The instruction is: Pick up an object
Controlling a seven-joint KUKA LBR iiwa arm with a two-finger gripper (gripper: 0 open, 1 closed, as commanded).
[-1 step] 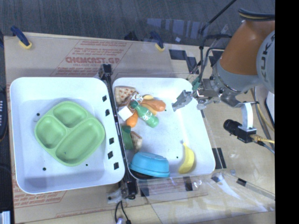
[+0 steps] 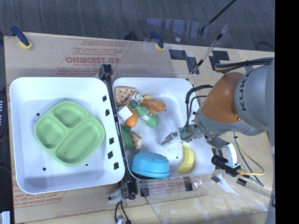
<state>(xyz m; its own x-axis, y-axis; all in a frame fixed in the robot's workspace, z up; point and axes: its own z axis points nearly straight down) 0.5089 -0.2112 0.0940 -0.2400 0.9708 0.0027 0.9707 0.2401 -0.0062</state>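
My gripper [image 2: 174,137] hangs low in the right bin [image 2: 175,85], over bare white floor near its middle. A yellow banana [image 2: 187,159] lies just below and to the right of it, close but apart. Left of the gripper lie a green bottle [image 2: 145,115], an orange carrot-like piece [image 2: 154,105], a small orange item [image 2: 132,120] and a toast slice [image 2: 124,95]. A blue bowl [image 2: 150,164] sits upside down at the bin's front. I see nothing held by the gripper.
The left bin [image 2: 28,171] holds a green divided plate [image 2: 70,132]. A black divider [image 2: 114,125] runs between the bins. A brownish item [image 2: 135,140] and a green piece [image 2: 126,136] lie by the right bin's left wall. Cables [image 2: 247,157] trail at the right.
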